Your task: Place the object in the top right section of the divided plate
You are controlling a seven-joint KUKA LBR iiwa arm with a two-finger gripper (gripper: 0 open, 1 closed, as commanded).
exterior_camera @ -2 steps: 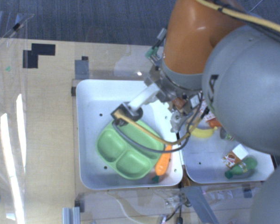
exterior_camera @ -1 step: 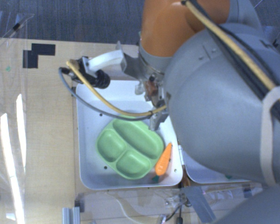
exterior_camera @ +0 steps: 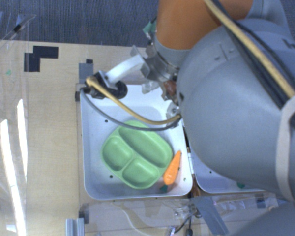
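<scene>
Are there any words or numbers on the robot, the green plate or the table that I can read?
None: no word, number or brand reads here.
The green divided plate is plain.
The toy carrot bears no label.
The white bin shows no print.
The black block shape on the bench is a mark, not a letter.
The arm shows no writing.
</scene>
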